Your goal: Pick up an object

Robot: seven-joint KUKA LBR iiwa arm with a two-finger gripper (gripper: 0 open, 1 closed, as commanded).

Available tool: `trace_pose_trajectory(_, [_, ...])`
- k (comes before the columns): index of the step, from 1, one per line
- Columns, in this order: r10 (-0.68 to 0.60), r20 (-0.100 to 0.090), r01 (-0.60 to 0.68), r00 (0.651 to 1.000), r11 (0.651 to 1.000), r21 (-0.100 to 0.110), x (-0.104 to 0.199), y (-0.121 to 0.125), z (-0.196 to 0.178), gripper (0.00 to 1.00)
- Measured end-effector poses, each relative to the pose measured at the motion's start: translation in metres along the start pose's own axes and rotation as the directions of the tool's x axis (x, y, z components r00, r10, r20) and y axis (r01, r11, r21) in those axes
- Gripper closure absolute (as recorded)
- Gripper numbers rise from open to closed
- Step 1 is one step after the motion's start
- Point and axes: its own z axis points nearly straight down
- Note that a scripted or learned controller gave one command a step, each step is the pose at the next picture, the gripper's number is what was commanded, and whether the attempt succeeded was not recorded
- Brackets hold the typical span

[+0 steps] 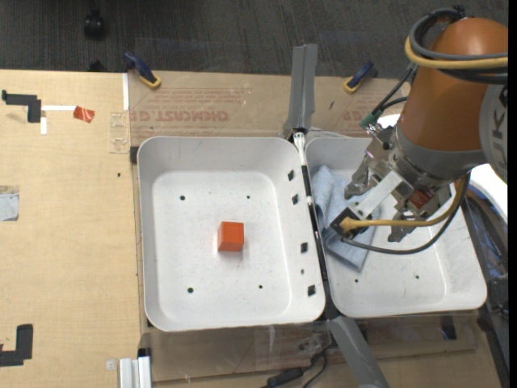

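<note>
An orange-red cube (pixel 231 237) lies near the middle of the left bin (pixel 161 297). A pale blue cloth (pixel 327 188) lies crumpled along the left side of the right bin (pixel 436 297), partly hidden by the arm. My gripper (pixel 401 217) hangs low over the right bin, just right of the cloth, under the orange wrist. The wrist covers most of it.
A grey divider post (pixel 303 87) stands at the back between the two bins. Cardboard (pixel 65 217) covers the bench to the left of the bins, with clamps along the back edge. Hoses loop off the wrist over the right bin.
</note>
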Motion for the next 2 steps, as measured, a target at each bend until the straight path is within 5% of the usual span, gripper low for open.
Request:
trace_pose_trajectory(1, [-0.199, -0.001, 0.199, 0.98, 0.98, -0.002, 0.018, -0.016, -0.12, 0.0])
trace_pose_trajectory(2, [-0.061, 0.0, 0.061, 0.998, 0.998, -0.001, 0.027, -0.042, -0.12, 0.0])
